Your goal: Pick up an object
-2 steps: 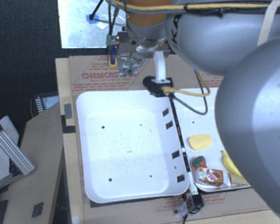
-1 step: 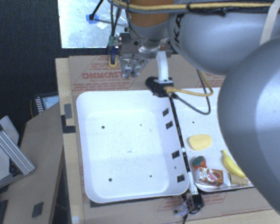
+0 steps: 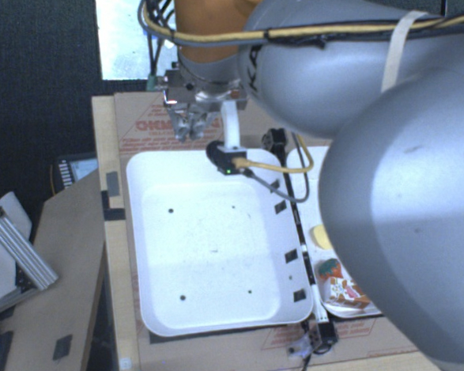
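My gripper [image 3: 190, 126] hangs over cardboard [image 3: 143, 128] just past the white bin [image 3: 139, 227] far rim; grip state can't tell. 2 items, yellow piece [image 3: 320, 235] and red-orange packet [image 3: 344, 289], lie in the other bin [image 3: 355, 310], partly under my arm [image 3: 408, 208].

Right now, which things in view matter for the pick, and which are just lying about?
Job:
- gripper, near the left bin's far rim
- yellow object and orange-and-white object in the right bin, both partly hidden by the arm

Lying about:
- left bin
- cardboard sheet under the bins
- aluminium rail
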`<control>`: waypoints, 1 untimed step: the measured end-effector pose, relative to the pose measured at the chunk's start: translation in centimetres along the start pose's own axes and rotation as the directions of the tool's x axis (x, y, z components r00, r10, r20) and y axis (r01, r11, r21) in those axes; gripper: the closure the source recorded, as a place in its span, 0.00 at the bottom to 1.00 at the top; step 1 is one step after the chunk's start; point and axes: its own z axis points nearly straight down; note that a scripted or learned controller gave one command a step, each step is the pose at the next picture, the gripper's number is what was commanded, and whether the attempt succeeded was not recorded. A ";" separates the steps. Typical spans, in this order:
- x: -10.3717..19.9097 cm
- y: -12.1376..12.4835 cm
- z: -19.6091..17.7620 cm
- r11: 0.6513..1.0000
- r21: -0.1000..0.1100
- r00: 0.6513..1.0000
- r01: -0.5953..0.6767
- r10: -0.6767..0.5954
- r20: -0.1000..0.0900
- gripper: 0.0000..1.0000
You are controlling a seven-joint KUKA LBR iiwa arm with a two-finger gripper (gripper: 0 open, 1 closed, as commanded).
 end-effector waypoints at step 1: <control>0.2 -7.1 -9.1 1.000 -0.005 1.000 0.001 -0.001 -0.004 1.00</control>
